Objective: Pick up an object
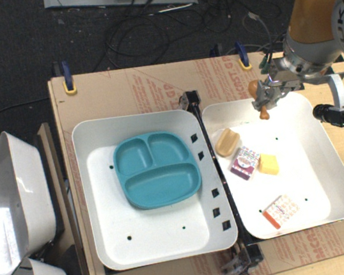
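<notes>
**Gripper raised at the far edge of the right bin, with something small and brown at its tip**

We see two white bins side by side on the table (pixel 151 85). The left bin (pixel 110 240) carries a teal divided plate (pixel 158 169), lying flat near its middle. The right bin (pixel 312 202) gathers the small things we could pick: a tan, bread-like piece (pixel 227 141) close to the divider, a purple-and-white packet (pixel 245 161) just beside it, a yellow block (pixel 268 164) touching or nearly touching that packet, and a red-and-white packet (pixel 280 210) lying apart, nearer the front edge. In our judgement they lie loose and spread so that a grip from above can reach each one alone.

The arm (pixel 314 14) reaches in from the right, and the gripper (pixel 263 105) sits over the far edge of the right bin, apart from the cluster of things below it. The fingers look narrow, drawn close together. A small orange-brown piece (pixel 263 113) shows at their tip, but we cannot tell whether it is a held object or part of the fingers themselves, so we do not count it as a grasp.
</notes>
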